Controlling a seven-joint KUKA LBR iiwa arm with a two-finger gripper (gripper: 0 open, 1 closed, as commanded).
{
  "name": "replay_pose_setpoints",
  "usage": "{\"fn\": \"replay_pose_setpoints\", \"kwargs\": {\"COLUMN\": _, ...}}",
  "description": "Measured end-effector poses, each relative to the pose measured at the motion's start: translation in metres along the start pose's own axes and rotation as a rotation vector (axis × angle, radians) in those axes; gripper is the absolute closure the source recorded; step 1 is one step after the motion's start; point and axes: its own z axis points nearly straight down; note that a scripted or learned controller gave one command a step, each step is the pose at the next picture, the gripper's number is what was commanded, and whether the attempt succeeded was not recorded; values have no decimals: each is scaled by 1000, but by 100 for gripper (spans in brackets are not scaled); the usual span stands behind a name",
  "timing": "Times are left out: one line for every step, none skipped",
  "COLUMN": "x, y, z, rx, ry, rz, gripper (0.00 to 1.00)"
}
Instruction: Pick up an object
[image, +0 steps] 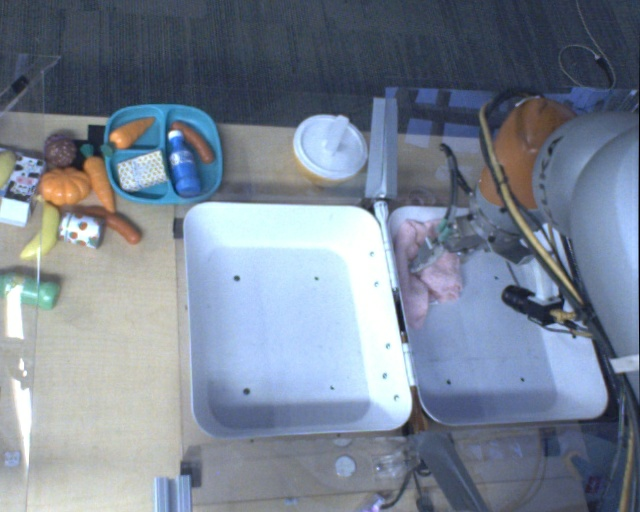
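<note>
A pink crumpled cloth (432, 268), judged soft, light and limp, is seen at ten o'clock in the right bin (520, 400), just beside the gripper (452, 240); a raised fold is best pinched, though the fingers' spread cannot be told.

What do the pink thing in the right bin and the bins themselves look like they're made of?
The pink thing looks like soft cloth or plush with a matte finish: it lies crumpled in uneven folds, though the blur leaves this uncertain. The right bin and the left bin look like rigid white plastic with a smooth, slightly glossy finish: rounded moulded corners, even walls, and small dark holes in the floors.
</note>
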Motion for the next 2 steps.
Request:
{"fn": "replay_pose_setpoints", "kwargs": {"x": 1, "y": 2, "z": -12, "rx": -5, "ry": -1, "rz": -6, "gripper": 100}}
{"fn": "replay_pose_setpoints", "kwargs": {"x": 21, "y": 30, "z": -96, "rx": 8, "ry": 4, "rz": -248, "gripper": 100}}
